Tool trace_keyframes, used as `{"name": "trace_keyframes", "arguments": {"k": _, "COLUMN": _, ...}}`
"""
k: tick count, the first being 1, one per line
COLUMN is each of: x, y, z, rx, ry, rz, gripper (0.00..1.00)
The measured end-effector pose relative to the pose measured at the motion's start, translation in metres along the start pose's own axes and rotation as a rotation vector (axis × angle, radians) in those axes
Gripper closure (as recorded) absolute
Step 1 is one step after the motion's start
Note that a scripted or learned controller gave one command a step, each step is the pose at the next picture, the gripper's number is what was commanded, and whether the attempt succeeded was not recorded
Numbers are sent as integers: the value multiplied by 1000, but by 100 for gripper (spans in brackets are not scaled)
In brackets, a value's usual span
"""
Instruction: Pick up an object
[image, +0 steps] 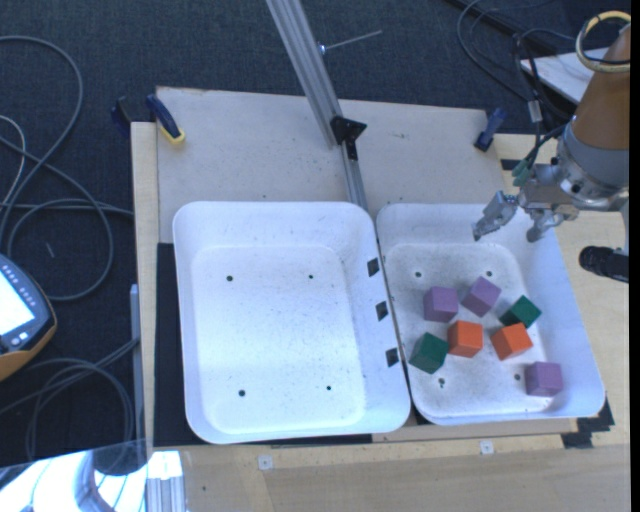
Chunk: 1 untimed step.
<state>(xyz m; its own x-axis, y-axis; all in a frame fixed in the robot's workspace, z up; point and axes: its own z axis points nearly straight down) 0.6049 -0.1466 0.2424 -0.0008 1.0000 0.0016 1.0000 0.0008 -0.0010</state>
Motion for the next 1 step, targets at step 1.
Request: {"name": "trace_keyframes", "arguments": {"k": 1, "x": 7, "y": 3, "z": 53, "rx": 6, "ry": 0, "rz": 0, "gripper": 0}}
